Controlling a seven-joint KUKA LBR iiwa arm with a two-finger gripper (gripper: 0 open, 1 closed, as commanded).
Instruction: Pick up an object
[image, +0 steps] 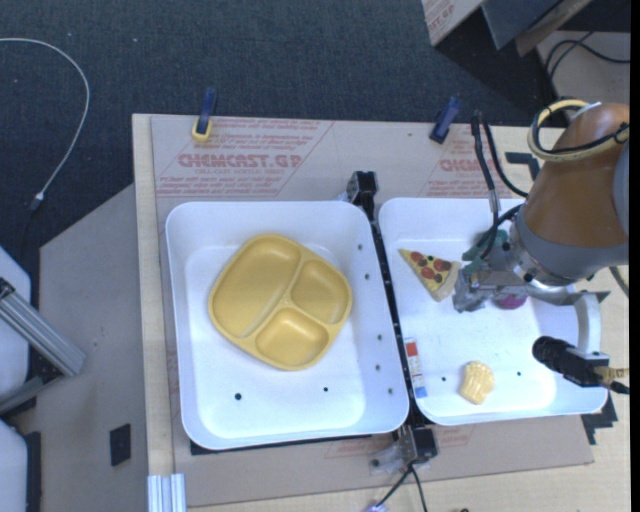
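Two white bins on the tabletop (160, 300), the arm (580, 200) low over the right one.

The left bin (190, 400) holds a yellow divided plate (281, 301). In the right bin (545, 400) lie a toy pizza slice (430, 271) at upper left, a small yellow piece (478, 382) toward the front, and something purple (512, 298) half hidden under the wrist. The claw (472, 297) sits just right of the pizza slice; its grip cannot be told.
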